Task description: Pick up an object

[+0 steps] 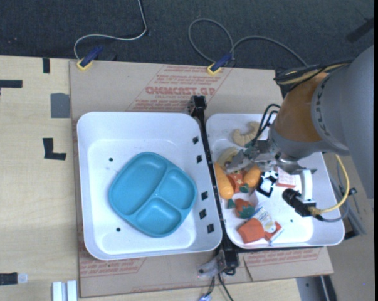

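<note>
The arm (348, 105) is a thick rounded tube of smooth matte grey, its widest part blurred by nearness to the camera. Behind the fingers (242, 162) comes a broad orange band (298, 115), glossy and slightly domed, set between grey shells. Black cable (298, 74) with a yellow strand lies over the top of the orange band, and a thin dark wire loops down from it toward the fingers. The fingers are a cluster of dull grey metal, their outlines too small to tell apart. Beside them sits a white bracket with a black cylindrical part (298, 200), from which a yellow cable (342, 196) curves back to the arm.
</note>
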`<action>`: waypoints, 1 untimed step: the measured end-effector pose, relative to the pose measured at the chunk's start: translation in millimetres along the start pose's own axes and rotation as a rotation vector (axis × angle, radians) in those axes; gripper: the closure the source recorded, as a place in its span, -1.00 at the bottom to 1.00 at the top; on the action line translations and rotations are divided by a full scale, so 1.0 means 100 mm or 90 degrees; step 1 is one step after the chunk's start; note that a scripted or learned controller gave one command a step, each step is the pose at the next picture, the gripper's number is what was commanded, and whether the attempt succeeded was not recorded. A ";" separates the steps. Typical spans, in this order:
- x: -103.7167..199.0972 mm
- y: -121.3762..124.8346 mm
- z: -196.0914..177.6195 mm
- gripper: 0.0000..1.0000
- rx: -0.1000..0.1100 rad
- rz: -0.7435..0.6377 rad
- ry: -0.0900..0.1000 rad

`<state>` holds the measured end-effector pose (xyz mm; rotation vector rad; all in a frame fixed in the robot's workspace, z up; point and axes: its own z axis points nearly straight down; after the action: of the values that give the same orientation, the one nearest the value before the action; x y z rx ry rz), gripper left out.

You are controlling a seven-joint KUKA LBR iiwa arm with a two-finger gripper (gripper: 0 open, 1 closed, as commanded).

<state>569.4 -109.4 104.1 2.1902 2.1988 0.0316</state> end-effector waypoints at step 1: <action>-0.02 0.00 0.15 -1.00 0.027 0.002 0.008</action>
<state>570.5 -111.3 89.0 2.2217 2.2224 -0.0027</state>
